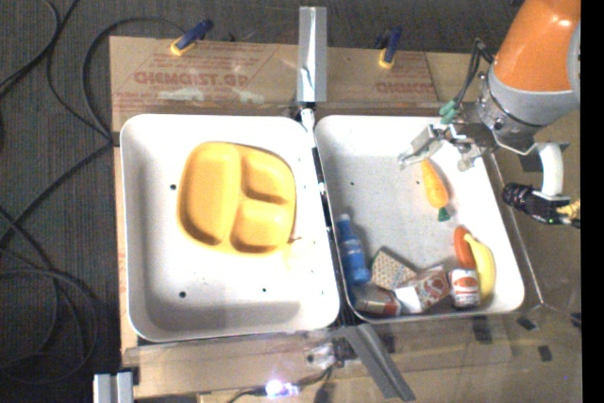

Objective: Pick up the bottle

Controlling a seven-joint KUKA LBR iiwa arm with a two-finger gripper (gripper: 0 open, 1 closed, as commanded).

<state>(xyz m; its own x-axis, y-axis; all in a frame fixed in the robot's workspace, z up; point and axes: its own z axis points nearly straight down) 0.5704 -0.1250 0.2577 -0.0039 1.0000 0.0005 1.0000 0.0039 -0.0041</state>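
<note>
While hanging over the upper right part of the right-hand shallow white bin (491, 193), reaches in from the right: grey arm with orange band (538, 52), ending in a metal two-finger claw (440, 144). Spread apart, the claw's thin fingers (415, 152), with nothing between them. Just below the claw, on the bin floor, an orange toy carrot with a green tip (434, 185), not touched by it as far as can be told. Well apart from the claw, against the left wall of the same bin: a slim blue plastic bottle (353, 249), lying on its side. Clustered along the bin's lower edge, a patterned packet (390, 268), a small red-and-white carton (427, 289), a little red-labelled jar (463, 287), and a yellow toy banana (483, 263). Resting in the left-hand white bin (151, 297), a yellow divided plastic plate (238, 196). Under both bins, a brown cardboard-covered counter (217, 80) with blue-and-yellow clamps (192, 36) at its far edge.
</note>
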